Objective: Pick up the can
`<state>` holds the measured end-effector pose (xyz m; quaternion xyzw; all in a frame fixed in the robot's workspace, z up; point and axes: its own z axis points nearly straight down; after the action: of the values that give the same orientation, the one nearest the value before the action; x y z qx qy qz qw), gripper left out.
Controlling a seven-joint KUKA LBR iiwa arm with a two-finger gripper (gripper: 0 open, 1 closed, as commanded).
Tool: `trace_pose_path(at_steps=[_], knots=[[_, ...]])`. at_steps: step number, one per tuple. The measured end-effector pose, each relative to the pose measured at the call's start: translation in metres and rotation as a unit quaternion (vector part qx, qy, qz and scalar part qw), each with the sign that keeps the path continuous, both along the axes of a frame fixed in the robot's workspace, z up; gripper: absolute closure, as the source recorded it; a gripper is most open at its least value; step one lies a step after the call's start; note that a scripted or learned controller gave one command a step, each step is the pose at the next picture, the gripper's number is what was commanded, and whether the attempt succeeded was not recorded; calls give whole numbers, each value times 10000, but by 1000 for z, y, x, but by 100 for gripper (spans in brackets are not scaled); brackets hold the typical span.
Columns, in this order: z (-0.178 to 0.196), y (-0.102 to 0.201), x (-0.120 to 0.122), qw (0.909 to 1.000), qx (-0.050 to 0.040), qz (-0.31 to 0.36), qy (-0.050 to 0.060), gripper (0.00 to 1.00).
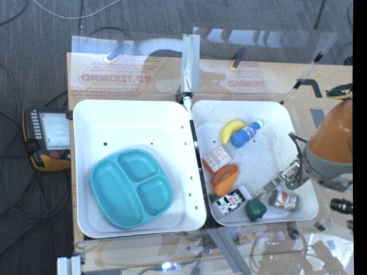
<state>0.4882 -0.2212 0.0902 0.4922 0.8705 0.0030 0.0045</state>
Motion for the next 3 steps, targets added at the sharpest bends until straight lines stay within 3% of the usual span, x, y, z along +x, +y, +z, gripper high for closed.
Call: trace_pose_path(at_steps=[2,3], knots=[[1,1,1,9995,15,-306,-6,0],[8,3,-2,9917,32,-1286,50,0]])
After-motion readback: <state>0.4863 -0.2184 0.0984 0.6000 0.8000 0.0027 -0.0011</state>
